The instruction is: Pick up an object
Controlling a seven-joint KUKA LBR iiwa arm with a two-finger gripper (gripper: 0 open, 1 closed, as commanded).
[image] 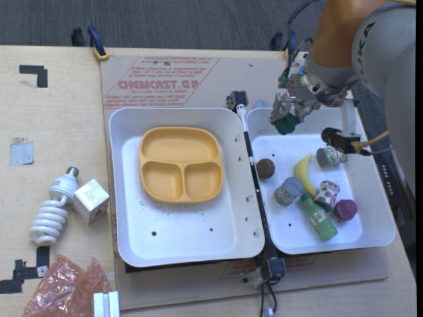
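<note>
My gripper [289,113] hangs over the far left corner of the right bin [370,233]. A small dark green object [285,124] sits between its fingers, held just above the bin floor. Below it in the same bin lie a brown ball [265,168], a yellow banana [303,172], a grey can [289,191], a green bottle [319,220], a red-and-white cup [328,191], a magenta piece [345,209] and a pale green can [330,156].
The left bin [132,243] holds a yellow divided plate [181,164]. On the bench to the left lie a spiral light bulb [51,211], a white cube [91,199] and a red mesh bag [65,288]. The arm [370,32] covers the right bin's far right corner.
</note>
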